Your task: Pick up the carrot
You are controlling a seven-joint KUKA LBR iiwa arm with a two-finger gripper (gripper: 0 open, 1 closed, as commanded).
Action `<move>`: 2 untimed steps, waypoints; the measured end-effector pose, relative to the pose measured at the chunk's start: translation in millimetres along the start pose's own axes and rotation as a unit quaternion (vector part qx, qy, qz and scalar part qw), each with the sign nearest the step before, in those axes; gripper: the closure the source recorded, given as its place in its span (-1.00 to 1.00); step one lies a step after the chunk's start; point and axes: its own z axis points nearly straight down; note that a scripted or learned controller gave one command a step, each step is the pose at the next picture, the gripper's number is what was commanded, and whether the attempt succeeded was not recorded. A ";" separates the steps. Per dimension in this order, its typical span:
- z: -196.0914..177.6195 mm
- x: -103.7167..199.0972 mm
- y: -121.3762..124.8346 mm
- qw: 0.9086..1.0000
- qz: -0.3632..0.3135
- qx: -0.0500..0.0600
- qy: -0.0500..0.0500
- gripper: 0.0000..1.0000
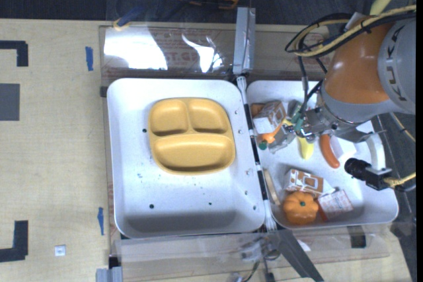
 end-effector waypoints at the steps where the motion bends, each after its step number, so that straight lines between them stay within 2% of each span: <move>1: 89.0 -50.3 14.4 0.994 -0.106 -0.003 -0.001 -1.00; 2: 97.8 -78.4 81.1 0.989 -0.146 -0.003 -0.002 -1.00</move>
